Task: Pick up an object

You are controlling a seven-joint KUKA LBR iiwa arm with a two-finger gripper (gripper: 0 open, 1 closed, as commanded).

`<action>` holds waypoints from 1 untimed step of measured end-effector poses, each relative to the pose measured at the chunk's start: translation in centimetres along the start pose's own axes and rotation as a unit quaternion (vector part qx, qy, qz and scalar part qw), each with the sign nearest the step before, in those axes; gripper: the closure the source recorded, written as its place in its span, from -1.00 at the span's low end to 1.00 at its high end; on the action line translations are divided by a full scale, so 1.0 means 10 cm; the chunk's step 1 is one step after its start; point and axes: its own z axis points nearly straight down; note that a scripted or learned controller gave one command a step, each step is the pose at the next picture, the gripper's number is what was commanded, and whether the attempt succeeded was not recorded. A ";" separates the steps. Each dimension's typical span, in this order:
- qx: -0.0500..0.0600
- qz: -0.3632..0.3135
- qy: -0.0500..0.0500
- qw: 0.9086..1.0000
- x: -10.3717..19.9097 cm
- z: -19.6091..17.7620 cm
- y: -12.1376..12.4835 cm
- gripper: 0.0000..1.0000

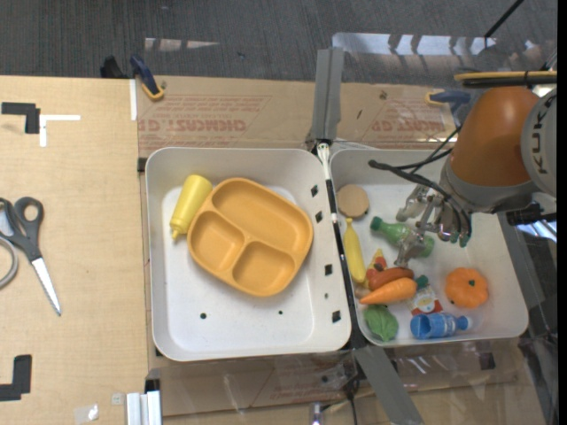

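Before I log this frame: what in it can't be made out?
- Tool: small and cluttered in the camera view; open or shut, holding anything or not, unclear.
- Green bottle: partly covered by the tool; contact can't be judged.
- Small items beside the carrot and blue bottle: too small and overlapped to identify.
- Right bin: its far right corner is hidden under the arm.
- Scissors: cut off by the left edge.

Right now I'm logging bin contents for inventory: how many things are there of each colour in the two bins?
Yellow: 2 (bottle, banana)
Orange: 3 (tray, carrot, pumpkin)
Green: 2 (bottle, leafy piece)
Blue: 1 (bottle)
Tan: 1 (round disc)
Total: 9, small hidden bits aside.
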 end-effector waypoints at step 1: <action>0.000 0.049 0.001 0.999 0.53 0.01 0.31 -1.00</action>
